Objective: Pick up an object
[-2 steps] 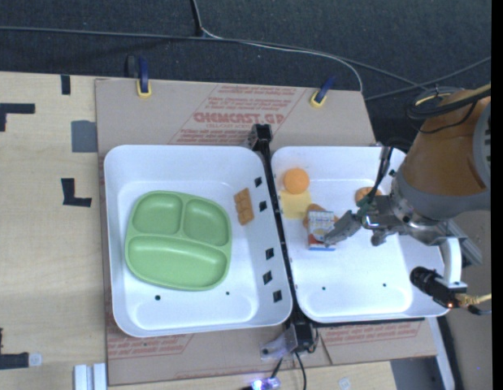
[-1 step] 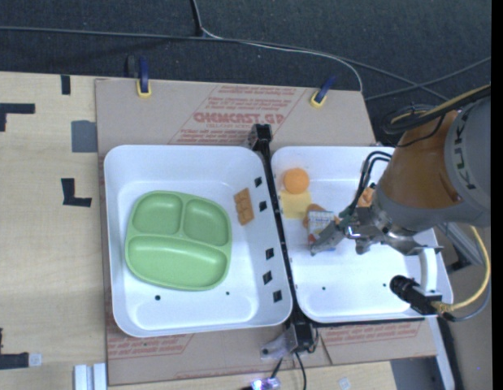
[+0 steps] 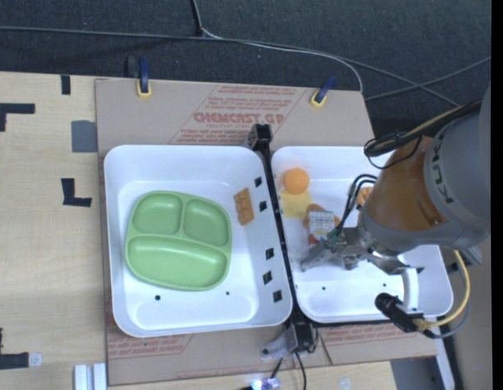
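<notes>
In the right bin [image 3: 353,309] an orange ball [image 3: 296,179] lies at the far left, with a pale yellow object [image 3: 292,206] just in front of it. Beside them is a small red and white packet [image 3: 319,220]. My gripper [image 3: 314,256] reaches in from the right and sits low over the bin floor, just in front of the packet. The arm hides most of another orange thing [image 3: 363,192]. Nothing shows as held.
The left bin [image 3: 119,295] holds a green divided plate [image 3: 179,240] and a small brown waffle-like piece [image 3: 244,206] near its right wall. A black divider [image 3: 271,218] with clips runs between the bins. The grey arm [image 3: 422,201] covers the right bin's right half.
</notes>
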`<state>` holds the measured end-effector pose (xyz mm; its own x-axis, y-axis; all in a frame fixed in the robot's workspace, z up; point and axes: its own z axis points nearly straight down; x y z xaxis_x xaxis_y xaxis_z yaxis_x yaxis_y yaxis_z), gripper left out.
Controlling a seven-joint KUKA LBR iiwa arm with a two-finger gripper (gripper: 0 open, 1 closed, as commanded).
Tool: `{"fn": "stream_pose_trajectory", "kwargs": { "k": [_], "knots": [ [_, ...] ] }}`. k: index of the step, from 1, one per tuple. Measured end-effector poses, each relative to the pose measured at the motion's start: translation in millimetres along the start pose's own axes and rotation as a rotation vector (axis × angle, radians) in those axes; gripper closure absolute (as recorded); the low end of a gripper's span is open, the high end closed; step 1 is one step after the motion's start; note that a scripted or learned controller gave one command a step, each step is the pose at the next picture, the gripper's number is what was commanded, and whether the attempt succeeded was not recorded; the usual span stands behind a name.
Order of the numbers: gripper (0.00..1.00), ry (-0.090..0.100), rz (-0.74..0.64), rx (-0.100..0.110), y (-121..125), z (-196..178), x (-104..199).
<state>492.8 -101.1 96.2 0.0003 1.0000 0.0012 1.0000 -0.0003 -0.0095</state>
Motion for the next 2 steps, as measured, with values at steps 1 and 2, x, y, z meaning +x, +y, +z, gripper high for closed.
{"fn": "stream_pose_trajectory", "kwargs": {
  "k": [1,2],
  "knots": [
    [0.00,-0.001,-0.001,-0.008,0.1,11.3,0.2],
    [1.00,-0.003,0.000,-0.010,0.3,0.7,-0.3]
  ]
}}
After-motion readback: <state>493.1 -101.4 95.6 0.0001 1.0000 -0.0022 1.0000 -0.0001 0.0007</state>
